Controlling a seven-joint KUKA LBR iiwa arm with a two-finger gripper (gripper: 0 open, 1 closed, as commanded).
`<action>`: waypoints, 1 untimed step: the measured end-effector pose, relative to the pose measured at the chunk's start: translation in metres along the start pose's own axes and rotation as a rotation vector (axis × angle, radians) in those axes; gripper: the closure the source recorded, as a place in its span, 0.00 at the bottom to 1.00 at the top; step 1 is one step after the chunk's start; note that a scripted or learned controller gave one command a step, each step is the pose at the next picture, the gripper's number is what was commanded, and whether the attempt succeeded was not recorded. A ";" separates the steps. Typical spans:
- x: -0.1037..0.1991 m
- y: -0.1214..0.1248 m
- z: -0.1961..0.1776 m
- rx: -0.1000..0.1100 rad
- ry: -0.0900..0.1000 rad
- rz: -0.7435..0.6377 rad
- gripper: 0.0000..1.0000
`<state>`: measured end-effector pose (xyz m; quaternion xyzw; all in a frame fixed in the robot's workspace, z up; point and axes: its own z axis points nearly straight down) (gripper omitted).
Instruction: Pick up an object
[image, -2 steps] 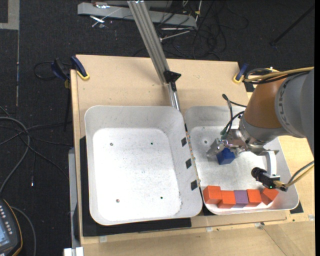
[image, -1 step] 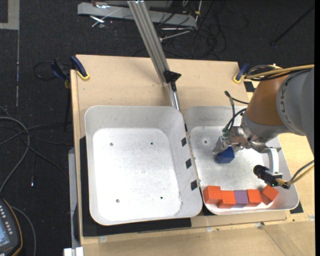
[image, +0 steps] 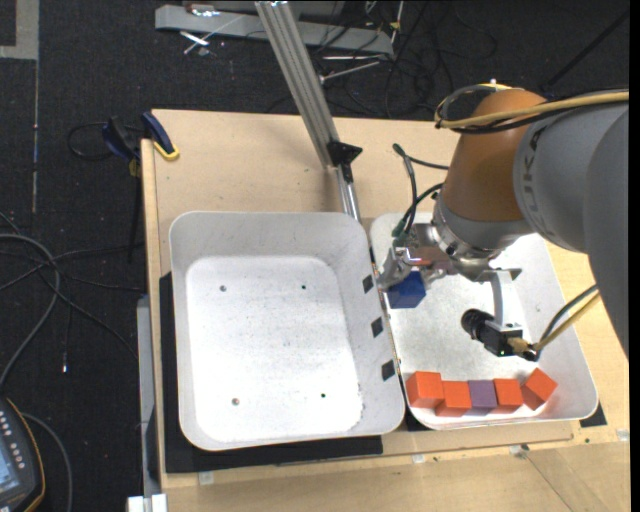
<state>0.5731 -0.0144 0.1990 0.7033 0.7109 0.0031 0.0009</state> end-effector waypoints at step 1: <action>0.064 0.023 0.005 0.004 -0.001 0.001 1.00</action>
